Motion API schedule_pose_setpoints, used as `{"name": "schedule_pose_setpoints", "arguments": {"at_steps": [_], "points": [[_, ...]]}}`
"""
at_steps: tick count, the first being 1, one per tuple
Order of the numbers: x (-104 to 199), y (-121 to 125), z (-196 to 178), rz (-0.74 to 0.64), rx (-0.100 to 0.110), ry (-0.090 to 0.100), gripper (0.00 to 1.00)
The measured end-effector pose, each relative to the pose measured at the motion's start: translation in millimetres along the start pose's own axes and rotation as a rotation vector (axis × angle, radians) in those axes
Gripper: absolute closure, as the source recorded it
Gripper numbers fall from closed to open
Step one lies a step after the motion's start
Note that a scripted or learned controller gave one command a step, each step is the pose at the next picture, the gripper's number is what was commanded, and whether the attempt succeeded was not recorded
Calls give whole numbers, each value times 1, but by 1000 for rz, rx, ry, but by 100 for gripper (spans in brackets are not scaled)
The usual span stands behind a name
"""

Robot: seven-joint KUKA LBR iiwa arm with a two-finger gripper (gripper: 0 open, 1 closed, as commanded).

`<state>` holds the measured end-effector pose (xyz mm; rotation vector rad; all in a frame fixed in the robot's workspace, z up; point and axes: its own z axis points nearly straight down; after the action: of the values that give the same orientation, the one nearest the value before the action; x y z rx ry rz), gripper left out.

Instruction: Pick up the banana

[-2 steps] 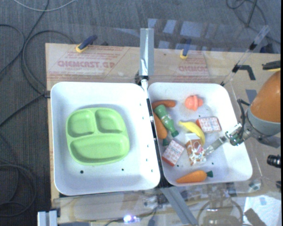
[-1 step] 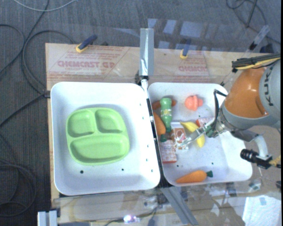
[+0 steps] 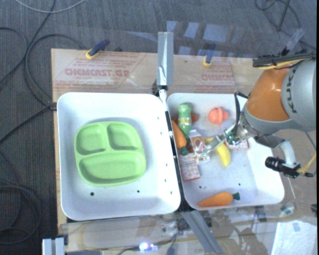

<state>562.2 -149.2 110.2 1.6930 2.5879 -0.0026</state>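
Nearest item: we see a small orange toy carrot with a green stem (image 3: 219,198) lying at the front edge of the right shallow white bin (image 3: 255,182).
Banana: we find the small yellow toy banana (image 3: 223,154) lying on the floor of the right bin, near its middle, pointing roughly front to back.
Gripper: we see the two-finger gripper (image 3: 235,138) just beside the banana's upper end, possibly touching it; we cannot tell whether it is spread or closed, and nothing is visibly held.
Arm: we note the grey arm with the orange band (image 3: 271,97) reaching in over the right bin's far right corner.
Other contents: we count a green plastic bottle (image 3: 184,117) and a second orange carrot (image 3: 178,134) against the bin's left wall, a round orange-pink toy fruit (image 3: 218,116) near the back, and a red-and-white packet (image 3: 190,166) left of the banana.
Left bin: we see the left shallow white bin (image 3: 74,195) holding a light-green divided plastic tray (image 3: 110,153) with three compartments.
Bench: we see a cardboard-coloured board (image 3: 95,70) behind the bins.
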Motion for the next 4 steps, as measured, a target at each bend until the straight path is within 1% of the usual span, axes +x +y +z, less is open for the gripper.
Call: {"name": "schedule_pose_setpoints", "arguments": {"at_steps": [1,2,3,4], "points": [[-23,-11,8,-43,-9,5,0],[-1,-32,6,-137,-13,-10,0],[-19,1,13,-129,7,13,0],[-19,5,2,-130,-1,11,100]]}}
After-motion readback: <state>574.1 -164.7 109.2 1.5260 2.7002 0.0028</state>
